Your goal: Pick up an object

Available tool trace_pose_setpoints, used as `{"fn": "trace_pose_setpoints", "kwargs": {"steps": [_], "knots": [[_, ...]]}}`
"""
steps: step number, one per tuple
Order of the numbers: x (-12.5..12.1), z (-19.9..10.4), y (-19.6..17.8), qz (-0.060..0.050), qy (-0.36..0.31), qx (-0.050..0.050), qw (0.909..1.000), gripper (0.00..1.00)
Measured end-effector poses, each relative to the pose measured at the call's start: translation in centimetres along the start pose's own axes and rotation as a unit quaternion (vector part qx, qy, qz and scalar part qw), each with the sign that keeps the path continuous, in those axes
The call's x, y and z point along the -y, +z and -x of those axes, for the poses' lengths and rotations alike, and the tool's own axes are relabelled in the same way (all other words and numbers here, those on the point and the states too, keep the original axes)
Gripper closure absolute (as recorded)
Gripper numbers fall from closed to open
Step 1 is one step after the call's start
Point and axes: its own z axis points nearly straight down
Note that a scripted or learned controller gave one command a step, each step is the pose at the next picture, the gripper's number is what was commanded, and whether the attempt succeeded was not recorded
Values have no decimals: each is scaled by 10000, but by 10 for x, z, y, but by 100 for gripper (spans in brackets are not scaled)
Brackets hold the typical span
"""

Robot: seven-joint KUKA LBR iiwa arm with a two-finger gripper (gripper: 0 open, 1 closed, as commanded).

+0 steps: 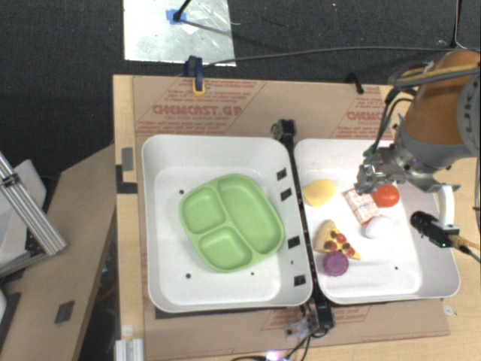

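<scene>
The approach step is judged in hand: the two-finger gripper, whose spread cannot be told, is poised just above the red-and-white rectangular packet, so a short descent and closing are called for.

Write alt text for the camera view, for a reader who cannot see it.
A grey-and-orange robot arm's gripper hangs over the right white bin, above toy food: a red tomato, small carton, pizza slice and lemon. The left white bin holds a green divided plate.
</scene>
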Motion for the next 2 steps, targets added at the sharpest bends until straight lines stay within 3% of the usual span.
{"fn": "trace_pose_setpoints", "kwargs": {"steps": [1, 2], "knots": [[-2, 0, -54, 6, -5, 1, 10000, 100], [9, -56, -58, -24, -28, -17, 10000, 100]]}}
